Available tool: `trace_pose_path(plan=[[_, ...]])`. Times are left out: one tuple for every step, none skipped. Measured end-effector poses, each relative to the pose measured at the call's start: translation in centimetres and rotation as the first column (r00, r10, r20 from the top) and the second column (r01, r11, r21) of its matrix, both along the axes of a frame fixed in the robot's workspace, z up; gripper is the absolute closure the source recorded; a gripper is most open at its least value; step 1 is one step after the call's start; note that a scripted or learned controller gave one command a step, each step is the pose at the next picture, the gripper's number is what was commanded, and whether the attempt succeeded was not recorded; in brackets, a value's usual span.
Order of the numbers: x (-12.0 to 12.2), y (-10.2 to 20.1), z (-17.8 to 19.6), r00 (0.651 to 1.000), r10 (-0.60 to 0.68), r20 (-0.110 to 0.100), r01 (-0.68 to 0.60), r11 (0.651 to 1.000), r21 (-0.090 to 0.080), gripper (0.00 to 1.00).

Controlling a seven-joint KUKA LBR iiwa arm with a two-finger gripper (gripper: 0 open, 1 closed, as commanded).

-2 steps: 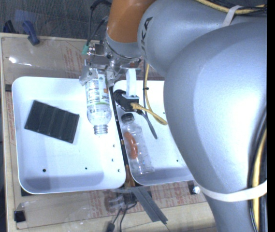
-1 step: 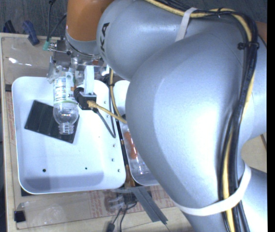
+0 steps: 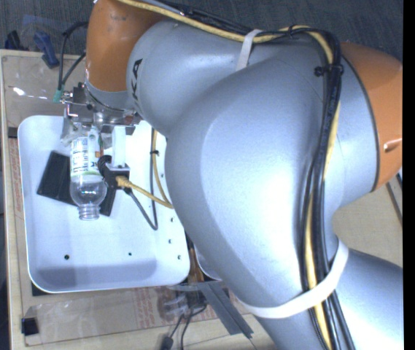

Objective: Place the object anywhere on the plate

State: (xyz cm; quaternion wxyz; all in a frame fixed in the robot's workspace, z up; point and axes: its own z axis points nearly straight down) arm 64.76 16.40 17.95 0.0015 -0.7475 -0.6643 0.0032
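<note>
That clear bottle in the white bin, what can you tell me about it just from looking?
The bottle looks like clear plastic, with a white printed label round its middle and an open-looking ribbed neck pointing toward the near edge of the bin. It appears empty. It sits over a flat black piece on the bin floor, with the end effector right at its upper end. Whether it is lifted or resting cannot be told.

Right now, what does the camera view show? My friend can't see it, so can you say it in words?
A big grey robot arm with orange bands reaches from the right over a white bin. Its claw is at a clear plastic bottle, which lies over a flat black piece in the bin. The arm hides most of the bench.
</note>
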Motion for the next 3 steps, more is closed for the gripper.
trace_pose_path(plan=[[-3.0, -5.8, -2.4, 0.822, -0.57, -0.001, 0.57, 0.822, -0.003, 1.0], [0.2, -14.4, 1.1, 0.883, -0.469, 0.002, 0.469, 0.883, 0.0, 1.0], [0.5, -2.1, -7.3, 0.853, -0.522, -0.007, 0.522, 0.853, -0.006, 1.0]])
